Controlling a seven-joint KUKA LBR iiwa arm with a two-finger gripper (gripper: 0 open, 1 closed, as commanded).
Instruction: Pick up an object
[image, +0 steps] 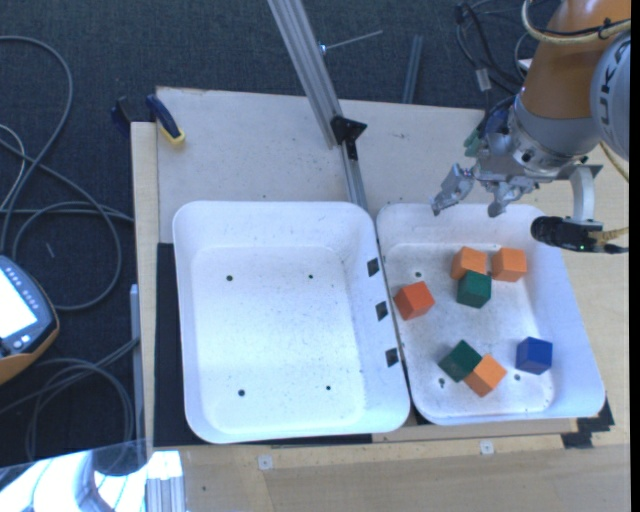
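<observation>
From the camera view, the job has hardly begun: the gripper (470, 201) hangs in the air over the far edge of the right bin (575, 330), with its two fingers spread apart and nothing between them. All the blocks are lying in the right bin, so one has yet to be grabbed and lifted. Two orange blocks (490, 263) sit near the far edge with a green block (474, 289) touching them, and another orange block (414, 299) lies near the left edge. Near the front edge, a green block (460, 359) touches an orange one (487, 375), with a blue block (534, 354) close by. The left bin (280, 320) is white with little dark specks. Both bins rest on a pale wooden bench (250, 140), and black cables (50, 150) lie on the dark carpet around it.
</observation>
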